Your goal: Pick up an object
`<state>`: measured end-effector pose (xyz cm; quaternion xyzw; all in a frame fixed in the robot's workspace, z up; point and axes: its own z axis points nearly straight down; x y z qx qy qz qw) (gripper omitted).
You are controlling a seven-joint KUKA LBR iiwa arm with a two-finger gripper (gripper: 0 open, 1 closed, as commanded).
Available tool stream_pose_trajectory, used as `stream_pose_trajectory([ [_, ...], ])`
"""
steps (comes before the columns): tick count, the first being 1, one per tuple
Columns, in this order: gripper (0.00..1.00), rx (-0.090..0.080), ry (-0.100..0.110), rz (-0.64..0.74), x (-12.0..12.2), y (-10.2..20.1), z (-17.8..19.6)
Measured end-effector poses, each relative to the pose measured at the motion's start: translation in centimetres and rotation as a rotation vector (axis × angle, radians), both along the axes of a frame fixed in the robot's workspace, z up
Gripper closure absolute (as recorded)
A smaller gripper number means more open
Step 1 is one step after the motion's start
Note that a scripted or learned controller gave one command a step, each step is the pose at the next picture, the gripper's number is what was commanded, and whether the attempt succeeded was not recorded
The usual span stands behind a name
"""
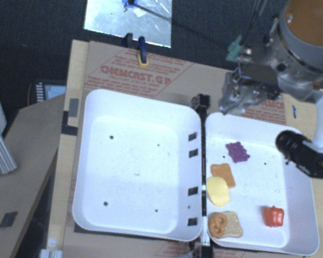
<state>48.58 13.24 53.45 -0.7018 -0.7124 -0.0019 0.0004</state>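
Camera view: right bin (303,196) has purple grapes (237,151), yellow lemon (218,191), red pepper (273,216); gripper (237,102) over its far rim, opening can't tell.

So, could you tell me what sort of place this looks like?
Probably a robotics lab's grasping test bench: two white bins clipped side by side, toy food like a red pepper, and the arm's gripper overhead.

Arm: we see it reaching in from the upper right, orange band uppermost.
Gripper (233,106): we see it pointing down.
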Motion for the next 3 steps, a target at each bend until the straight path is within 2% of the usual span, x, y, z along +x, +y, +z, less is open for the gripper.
stream_pose_trajectory([
  [1,1.00,-0.001,0.000,-0.005,0.0,5.5,0.0],
  [2,1.00,-0.001,0.001,-0.007,0.0,9.3,0.0],
  [3,1.00,-0.001,0.000,-0.009,0.1,10.2,0.0],
])
